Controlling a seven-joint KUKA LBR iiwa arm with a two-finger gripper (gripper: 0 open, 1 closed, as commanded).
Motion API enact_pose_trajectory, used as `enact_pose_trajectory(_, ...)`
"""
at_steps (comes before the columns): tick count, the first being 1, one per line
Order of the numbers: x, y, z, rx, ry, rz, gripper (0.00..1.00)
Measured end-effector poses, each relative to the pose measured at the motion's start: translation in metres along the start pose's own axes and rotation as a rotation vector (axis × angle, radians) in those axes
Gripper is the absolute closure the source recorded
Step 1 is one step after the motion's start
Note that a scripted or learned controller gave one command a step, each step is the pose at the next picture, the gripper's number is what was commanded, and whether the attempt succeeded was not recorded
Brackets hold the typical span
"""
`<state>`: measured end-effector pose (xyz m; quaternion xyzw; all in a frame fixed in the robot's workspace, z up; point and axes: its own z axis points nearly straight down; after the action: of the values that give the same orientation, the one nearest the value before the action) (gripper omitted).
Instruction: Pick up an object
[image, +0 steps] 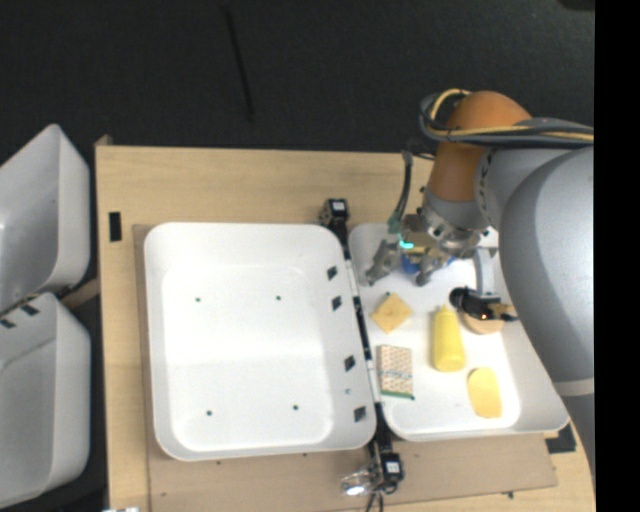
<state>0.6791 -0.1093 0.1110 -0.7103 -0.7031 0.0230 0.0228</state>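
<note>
The gripper (401, 274) hangs low over the far end of the right bin (530, 405), fingers spread apart and clamping nothing. A small blue object (412, 265) lies between them. Judging by this, nothing is lifted yet: closing and raising remain.

Around the yellow cylinder (448, 340): a yellow wedge (390, 312) and patterned packet (396, 371) stand to its left, a yellow block (485, 392) below-right; the gaps between seem passable.
</note>
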Motion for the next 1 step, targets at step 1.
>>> enact_pose_trajectory(1,-0.0017,-0.0762,0.0103,-0.077,-0.003,-0.009,0.0)
